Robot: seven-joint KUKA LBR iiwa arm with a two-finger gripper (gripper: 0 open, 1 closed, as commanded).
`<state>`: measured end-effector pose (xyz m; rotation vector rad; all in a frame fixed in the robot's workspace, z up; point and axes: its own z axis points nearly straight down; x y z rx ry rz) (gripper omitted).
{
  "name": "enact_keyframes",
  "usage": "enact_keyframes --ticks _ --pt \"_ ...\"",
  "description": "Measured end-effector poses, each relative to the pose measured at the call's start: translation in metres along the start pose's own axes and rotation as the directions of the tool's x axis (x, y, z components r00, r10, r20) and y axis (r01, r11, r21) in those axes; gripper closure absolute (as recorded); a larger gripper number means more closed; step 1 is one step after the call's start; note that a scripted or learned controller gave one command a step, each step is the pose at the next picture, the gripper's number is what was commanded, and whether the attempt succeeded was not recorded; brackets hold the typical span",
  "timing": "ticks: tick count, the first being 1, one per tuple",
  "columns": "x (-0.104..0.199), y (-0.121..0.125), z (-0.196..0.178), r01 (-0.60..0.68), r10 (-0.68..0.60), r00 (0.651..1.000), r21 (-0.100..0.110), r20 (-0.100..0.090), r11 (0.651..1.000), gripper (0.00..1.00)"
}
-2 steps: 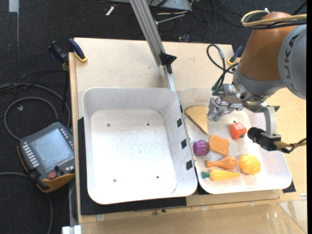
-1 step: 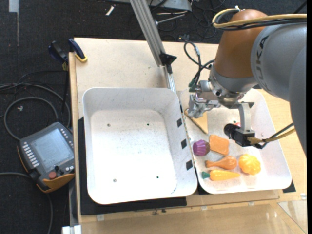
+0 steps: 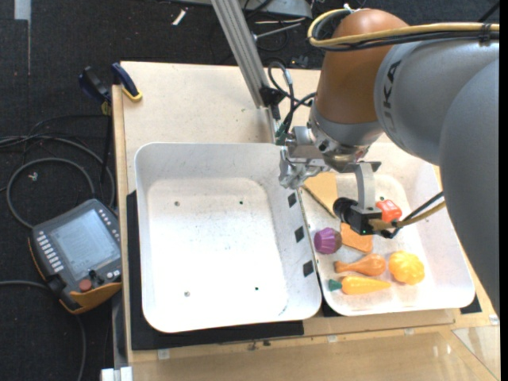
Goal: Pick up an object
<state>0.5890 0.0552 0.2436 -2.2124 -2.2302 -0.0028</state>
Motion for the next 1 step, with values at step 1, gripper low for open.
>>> enact_keyframes --ticks 1 --pt "0.0397 0.0181 0.0037 -0.001 0.001 1.000 -0.001 0.000 1.000 1.00"
